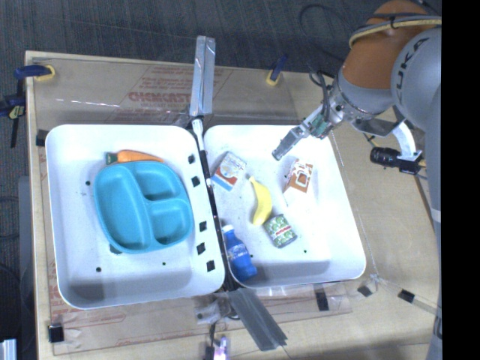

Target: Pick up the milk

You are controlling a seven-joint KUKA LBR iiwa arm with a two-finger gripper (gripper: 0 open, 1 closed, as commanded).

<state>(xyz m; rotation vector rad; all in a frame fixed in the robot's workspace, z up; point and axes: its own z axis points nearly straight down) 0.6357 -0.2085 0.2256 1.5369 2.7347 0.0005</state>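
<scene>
White milk carton [298, 177] with orange print, writing too small.

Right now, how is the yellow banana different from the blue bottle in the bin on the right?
The curved yellow banana lies near the middle of the right white bin; the blue plastic bottle lies against that bin's left wall, nearer the front. The banana is one plain yellow; the bottle has a pale end pointing toward the back. The banana bends; the bottle looks straight. Both lie flat in the same bin, untouched.
</scene>
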